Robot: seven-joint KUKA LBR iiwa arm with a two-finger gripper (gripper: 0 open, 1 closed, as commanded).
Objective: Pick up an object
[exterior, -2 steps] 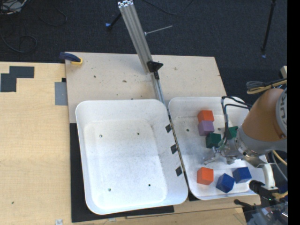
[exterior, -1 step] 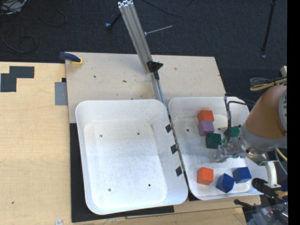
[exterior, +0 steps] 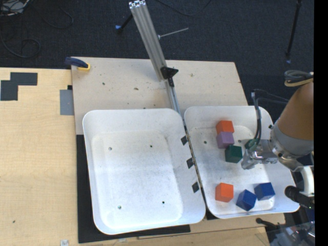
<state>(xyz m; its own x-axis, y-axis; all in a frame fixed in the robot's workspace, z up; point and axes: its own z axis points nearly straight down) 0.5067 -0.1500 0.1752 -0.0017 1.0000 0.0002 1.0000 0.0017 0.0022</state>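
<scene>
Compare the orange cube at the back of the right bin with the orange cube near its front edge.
The back orange cube touches a purple cube; the front orange cube stands apart, with a blue cube to its right. The back one lies nearer the tool than the front one. Both look alike in colour and size, and both rest in the right bin.

Six blocks point(exterior: 225, 140) in right bin point(exterior: 205, 118); hand point(exterior: 249, 159) beside — left bin point(exterior: 97, 119) alongside
</scene>
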